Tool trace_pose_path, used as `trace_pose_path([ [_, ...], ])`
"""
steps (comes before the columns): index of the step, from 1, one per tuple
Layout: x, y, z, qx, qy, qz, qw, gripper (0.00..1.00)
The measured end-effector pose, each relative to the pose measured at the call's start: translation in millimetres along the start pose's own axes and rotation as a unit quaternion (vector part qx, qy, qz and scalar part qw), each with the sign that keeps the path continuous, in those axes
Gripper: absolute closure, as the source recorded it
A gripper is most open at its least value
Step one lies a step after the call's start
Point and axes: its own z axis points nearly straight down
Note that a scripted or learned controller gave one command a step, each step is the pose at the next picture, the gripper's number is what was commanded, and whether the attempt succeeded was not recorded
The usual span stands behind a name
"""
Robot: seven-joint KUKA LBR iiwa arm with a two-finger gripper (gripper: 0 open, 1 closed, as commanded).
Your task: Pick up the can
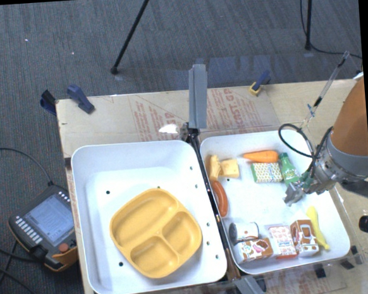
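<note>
In the right white bin, the hand is positioned above the floor, well apart from the small grey cylindrical can; its state cannot be determined.

This is a robot lab or test room. Two white bins sit side by side on a board bench held by blue clamps. On the grey carpet left of the bench lies a control pendant with its black cable. Beyond the bench stand thin black stand legs. A grey and orange robot arm reaches in from the bench's right.
</note>
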Motion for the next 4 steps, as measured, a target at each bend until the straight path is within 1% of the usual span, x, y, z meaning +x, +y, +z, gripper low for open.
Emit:
trace_pose_path([
  [1, 45.2, 3.0, -3.9, -0.001, -0.001, -0.454, 0.8910, 1.00],
  [3, 45.0, 6.7, -16.3, 0.001, 0.004, -0.450, 0.8928, 1.00],
  [4, 63.2, 7.8, 5.0, -0.001, -0.002, -0.595, 0.8037, 1.00],
])
